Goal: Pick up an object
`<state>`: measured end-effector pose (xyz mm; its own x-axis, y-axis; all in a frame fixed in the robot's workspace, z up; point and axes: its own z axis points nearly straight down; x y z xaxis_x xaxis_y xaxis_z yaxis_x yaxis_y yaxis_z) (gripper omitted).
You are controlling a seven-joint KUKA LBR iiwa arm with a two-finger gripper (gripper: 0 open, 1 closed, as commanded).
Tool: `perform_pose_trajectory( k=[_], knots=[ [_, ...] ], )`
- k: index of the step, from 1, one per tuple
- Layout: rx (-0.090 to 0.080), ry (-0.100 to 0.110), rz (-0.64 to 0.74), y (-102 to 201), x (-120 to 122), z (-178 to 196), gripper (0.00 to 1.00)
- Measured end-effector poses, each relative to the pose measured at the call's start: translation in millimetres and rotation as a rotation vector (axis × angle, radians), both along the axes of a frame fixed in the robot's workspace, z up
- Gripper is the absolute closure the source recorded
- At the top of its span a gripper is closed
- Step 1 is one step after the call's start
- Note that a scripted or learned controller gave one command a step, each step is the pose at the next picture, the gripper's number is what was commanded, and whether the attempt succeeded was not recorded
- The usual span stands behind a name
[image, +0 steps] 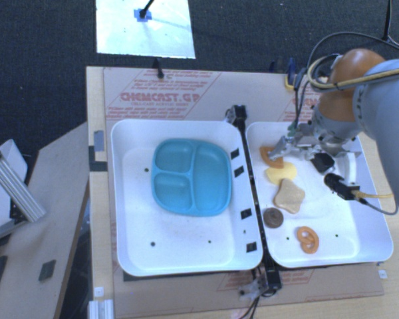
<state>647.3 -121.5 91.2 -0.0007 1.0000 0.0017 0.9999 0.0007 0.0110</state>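
Note:
My gripper (283, 147) is low in the right bin (366, 244), near its back left corner. It sits right at an orange curved piece (267, 155), which it partly hides. Just in front of that lies a pale yellow piece (281, 174). A tan slice of toast (289, 196) lies further forward, with a small brown round cookie (273, 217) at its left. An orange pretzel (308, 239) rests near the bin's front.
The left bin (136, 244) holds a blue divided plate (189, 177). A black hinge strip (246, 178) runs between the two bins. The grey arm (379, 98) and its cables (359, 195) reach over the right bin's back right part.

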Motion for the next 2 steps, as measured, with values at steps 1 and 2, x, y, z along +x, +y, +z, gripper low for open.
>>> perform_pose_trajectory(
  k=[1, 2],
  knots=[
    [0.000, -0.014, 0.002, 1.1, 4.1, 16.0, 1.00],
    [-0.004, 0.004, 0.003, -6.0, 12.1, 65.5, 1.00]
  ],
)
